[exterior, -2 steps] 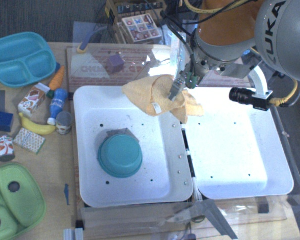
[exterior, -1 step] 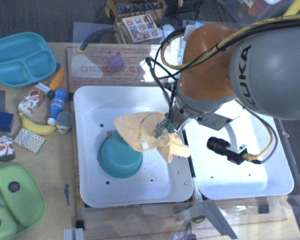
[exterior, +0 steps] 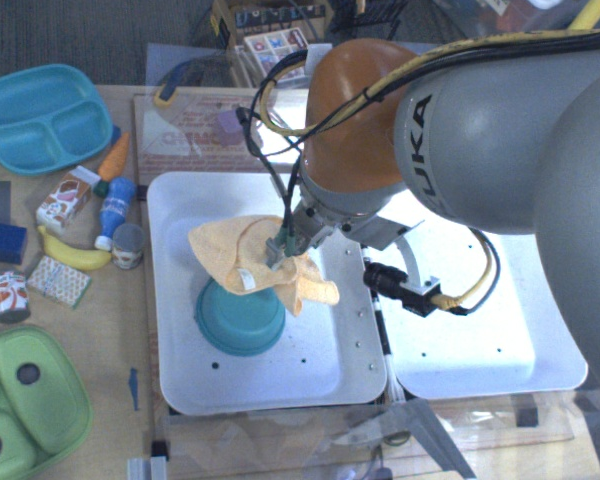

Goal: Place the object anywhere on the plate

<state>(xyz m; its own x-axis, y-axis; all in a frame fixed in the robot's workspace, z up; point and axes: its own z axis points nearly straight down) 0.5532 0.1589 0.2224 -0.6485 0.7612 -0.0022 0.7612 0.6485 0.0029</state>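
Closest to me is the big grey robot arm [exterior: 500,138] with its shiny orange band [exterior: 355,118], reaching in over the two shallow white bins. Its small two-finger gripper [exterior: 283,246] points down into the left white bin [exterior: 165,298]. The fingers look pinched shut on a bunched fold of the soft yellow cloth [exterior: 225,248].

The cloth is the thing to be moved. It lies in the left bin, floppy and wrinkled. Its lower edge hangs over the top rim of the round blue plastic plate [exterior: 242,323], which looks deep like a bowl. One loose corner trails off to the right onto the bin floor.

I think the arm is at the carrying step, with the cloth gripped but not yet let go. Next, it needs to bring the cloth a little further over the blue plate, then open its fingers so that the cloth drops on it. Because the cloth is limp, it may slide off the smooth, hard rim or cling to a finger.

The right white bin [exterior: 500,338] is smooth and bright. On the wooden bench to the left lies a curved yellow toy banana [exterior: 72,253], well apart from the plate.
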